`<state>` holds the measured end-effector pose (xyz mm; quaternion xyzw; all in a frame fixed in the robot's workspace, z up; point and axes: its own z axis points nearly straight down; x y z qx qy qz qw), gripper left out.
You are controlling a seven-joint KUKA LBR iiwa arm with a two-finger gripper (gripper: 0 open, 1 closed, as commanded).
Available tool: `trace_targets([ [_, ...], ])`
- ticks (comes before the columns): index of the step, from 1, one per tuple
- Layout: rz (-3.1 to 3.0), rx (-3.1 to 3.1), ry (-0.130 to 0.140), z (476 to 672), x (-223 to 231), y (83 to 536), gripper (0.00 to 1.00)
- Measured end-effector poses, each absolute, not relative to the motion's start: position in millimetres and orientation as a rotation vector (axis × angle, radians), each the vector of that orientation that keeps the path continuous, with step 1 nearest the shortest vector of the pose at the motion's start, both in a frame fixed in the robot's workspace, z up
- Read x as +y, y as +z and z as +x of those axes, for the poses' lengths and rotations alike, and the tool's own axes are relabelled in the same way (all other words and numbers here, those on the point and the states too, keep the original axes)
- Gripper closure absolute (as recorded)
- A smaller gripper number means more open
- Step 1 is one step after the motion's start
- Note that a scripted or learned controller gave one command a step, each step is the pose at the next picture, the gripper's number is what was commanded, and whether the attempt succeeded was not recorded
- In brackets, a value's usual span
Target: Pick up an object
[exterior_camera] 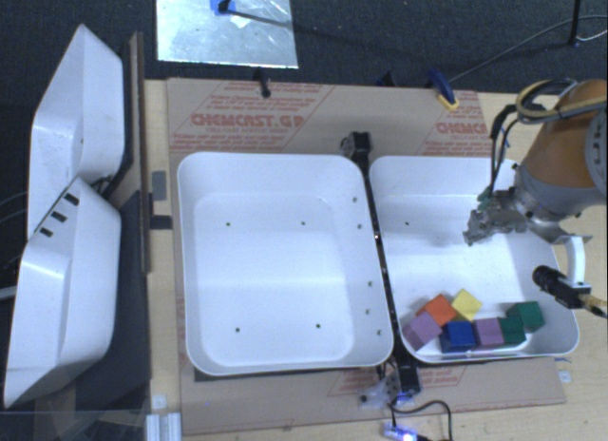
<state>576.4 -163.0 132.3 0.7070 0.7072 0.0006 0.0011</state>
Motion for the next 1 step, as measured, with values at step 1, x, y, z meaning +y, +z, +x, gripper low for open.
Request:
trace_targets([
  [1, 2.221, 2.219, 0.000, 627.8, -202.1, 135.4, 1.00],
])
